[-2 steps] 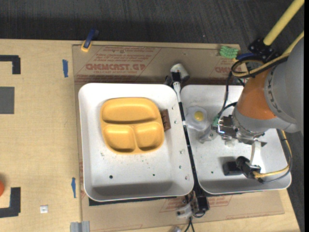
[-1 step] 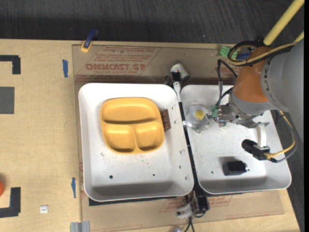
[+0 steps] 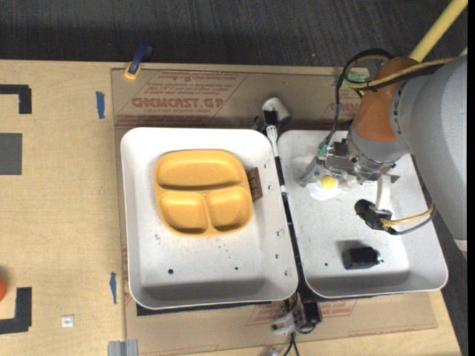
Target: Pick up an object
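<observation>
Seen from the camera above the bench, two shallow white bins sit side by side on a sheet of brown cardboard. The left white bin holds a big yellow plastic tray with three dips, and a small brown block peeks out at the tray's right edge, touching it. The right white bin is where the grey robot arm with the orange band reaches in from the right and points down. Its gripper hangs low over the far left part of that bin. Right under the gripper's tip lies a small pale thing with a yellow spot, a bit like a tiny toy egg, and this looks like the thing to pick up. It sits just below and a little left of the gripper in the picture, so close that they may be touching, but I cannot be sure. It is too small and blurry to say which way its long side runs. The wrist covers the tip of the gripper, so I cannot tell its state or whether it has hold of anything. A small black block lies near the front of the same bin, well apart from the gripper. A black cable end with a yellow wire hangs between the two. The pale thing is much nearer, so I think the next move is a short drop straight down onto it.
</observation>
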Motion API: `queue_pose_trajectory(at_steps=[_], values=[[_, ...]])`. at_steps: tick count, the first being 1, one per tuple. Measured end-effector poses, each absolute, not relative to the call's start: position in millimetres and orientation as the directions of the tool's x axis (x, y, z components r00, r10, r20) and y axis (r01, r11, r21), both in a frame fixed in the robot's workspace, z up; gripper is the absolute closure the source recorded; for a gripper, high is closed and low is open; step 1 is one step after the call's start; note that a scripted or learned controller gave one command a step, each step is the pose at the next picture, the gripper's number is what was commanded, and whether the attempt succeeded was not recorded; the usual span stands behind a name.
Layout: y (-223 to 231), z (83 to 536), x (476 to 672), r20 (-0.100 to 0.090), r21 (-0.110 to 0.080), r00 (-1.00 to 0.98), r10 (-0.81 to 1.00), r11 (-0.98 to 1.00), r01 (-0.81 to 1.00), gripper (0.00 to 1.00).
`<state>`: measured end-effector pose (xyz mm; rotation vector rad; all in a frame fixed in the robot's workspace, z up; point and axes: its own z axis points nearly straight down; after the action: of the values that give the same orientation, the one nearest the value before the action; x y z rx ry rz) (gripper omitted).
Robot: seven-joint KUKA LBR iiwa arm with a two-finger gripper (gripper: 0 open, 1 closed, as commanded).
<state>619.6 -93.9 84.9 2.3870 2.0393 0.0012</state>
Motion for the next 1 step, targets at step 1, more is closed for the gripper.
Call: queue_pose_trajectory(at_steps=[1], values=[[-109.6,85.0,579.6,0.001,-0.003,0.387,0.922,-0.387,0.922,0.0]])
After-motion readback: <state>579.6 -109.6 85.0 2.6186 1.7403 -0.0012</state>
